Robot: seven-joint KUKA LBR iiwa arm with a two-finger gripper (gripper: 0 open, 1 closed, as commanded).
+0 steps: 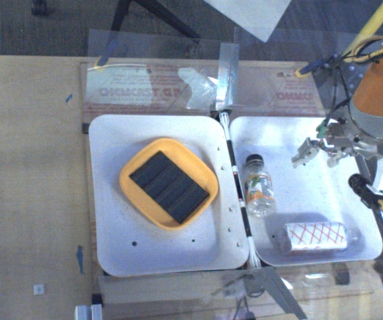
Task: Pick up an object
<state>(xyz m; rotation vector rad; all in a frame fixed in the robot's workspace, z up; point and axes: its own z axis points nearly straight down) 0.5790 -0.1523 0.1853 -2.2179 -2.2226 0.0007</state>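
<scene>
- Objects you can pick number three: one bottle (259,186), one box (315,236) and one yellow dish (168,182).
- You have two white bins side by side: the left bin (108,232) holds one thing, the right bin (281,135) holds two.
- Bottle: one clear plastic bottle with a black cap lies in the right bin, at about 9 o'clock from that bin's middle, just beside the divider between the bins. Its cap points toward 12 o'clock and its base toward 6.
- Box: one white box with a red lattice print lies at about 6 o'clock in the right bin, near the bottom wall, its long side running from 9 to 3 o'clock. It sits near the bottle's base but apart from it.
- Dish: one yellow dish with rounded corners rests near the middle of the left bin, turned at a slant. One dark ribbed pad (169,186) lies inside it.
- Gripper (306,153): you see it over the right bin at about 2 o'clock from the bin's middle, well apart from the bottle and the box. Nothing sits between its fingers. You cannot tell from this view whether the fingers are spread or pressed together.
- Arm (377,95): one arm, with its orange band at the frame's 3 o'clock edge, reaches in over the right bin's rim.
- One chair base (121,2) stands on the floor at 12 o'clock, beyond the bench.
</scene>
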